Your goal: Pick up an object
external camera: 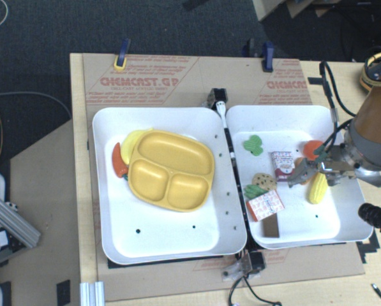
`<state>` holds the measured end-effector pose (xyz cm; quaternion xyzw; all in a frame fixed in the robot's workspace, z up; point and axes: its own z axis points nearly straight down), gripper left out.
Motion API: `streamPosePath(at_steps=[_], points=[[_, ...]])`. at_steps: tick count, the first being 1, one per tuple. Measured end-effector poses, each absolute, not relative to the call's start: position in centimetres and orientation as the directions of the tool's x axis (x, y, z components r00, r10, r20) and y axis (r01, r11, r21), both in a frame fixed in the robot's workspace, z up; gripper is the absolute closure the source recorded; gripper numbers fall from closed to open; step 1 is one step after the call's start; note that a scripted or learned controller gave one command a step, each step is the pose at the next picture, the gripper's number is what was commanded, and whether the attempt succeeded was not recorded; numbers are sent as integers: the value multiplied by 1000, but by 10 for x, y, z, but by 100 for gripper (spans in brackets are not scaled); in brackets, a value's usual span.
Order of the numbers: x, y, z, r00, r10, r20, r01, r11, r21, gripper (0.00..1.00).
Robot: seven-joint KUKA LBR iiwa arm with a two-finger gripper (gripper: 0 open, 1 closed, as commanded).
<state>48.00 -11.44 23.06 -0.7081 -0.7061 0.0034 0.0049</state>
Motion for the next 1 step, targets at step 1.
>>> streamPosePath(at_steps=[1], points=[[483,-114,236,0,1000,0,1000,0,0,0]])
